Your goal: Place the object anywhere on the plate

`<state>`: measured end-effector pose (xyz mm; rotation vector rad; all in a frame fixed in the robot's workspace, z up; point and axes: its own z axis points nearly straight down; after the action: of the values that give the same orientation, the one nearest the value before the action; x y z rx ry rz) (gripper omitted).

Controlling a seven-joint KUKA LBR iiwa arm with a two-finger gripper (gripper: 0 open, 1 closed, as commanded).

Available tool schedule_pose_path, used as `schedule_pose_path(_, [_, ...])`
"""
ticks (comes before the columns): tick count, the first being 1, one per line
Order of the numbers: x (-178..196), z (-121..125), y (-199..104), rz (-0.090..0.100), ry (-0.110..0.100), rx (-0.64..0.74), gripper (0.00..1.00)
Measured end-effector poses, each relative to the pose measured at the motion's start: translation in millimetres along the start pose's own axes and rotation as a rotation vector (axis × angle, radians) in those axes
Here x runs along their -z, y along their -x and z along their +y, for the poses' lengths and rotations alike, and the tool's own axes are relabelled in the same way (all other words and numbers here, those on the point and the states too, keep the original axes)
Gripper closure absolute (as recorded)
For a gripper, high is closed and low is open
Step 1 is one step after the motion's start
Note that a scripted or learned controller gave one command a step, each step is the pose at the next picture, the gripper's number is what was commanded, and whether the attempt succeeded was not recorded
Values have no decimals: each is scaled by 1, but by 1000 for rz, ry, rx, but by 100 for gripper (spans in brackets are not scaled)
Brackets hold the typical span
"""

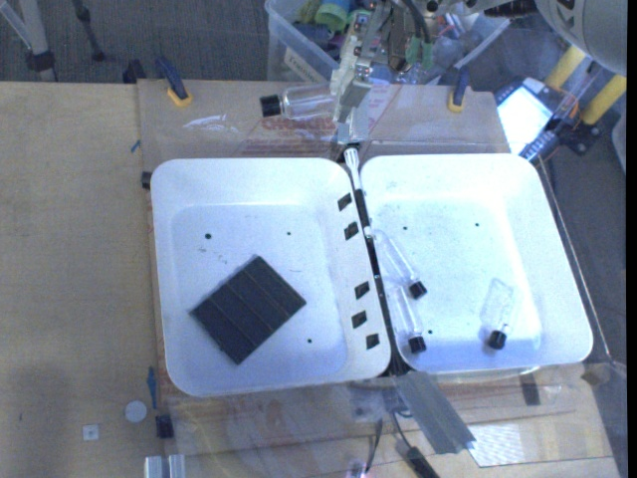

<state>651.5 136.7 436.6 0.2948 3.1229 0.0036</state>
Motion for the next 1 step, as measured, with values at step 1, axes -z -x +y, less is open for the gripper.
schedule_pose_path(1, [0,79,-11,-4,3,234,100])
